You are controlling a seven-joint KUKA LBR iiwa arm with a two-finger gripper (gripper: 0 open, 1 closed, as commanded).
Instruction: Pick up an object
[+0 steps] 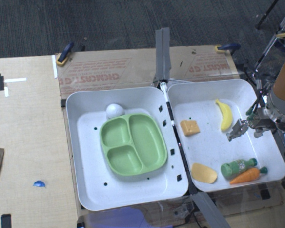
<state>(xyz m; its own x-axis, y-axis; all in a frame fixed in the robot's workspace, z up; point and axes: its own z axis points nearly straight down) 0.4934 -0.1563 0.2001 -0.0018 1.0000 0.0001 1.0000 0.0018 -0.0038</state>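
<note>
The right bin (264, 150) holds a yellow banana (224, 114), an orange cube (190, 127), a flat yellow-orange piece (204, 172), a green bottle (239, 166) lying on its side and a carrot (247, 175) next to it. My gripper (246, 130) hangs over the right side of this bin, just right of and below the banana and above the bottle. Its two fingers are spread apart, and only white bin floor shows between them. It touches none of the objects.
The left bin (81, 156) carries a green divided plate (133, 143) with a small white ball (114, 109) at its far edge. A grey divider (163, 54) stands between the bins at the back. Blue clamps (65, 52) sit on the cardboard behind.
</note>
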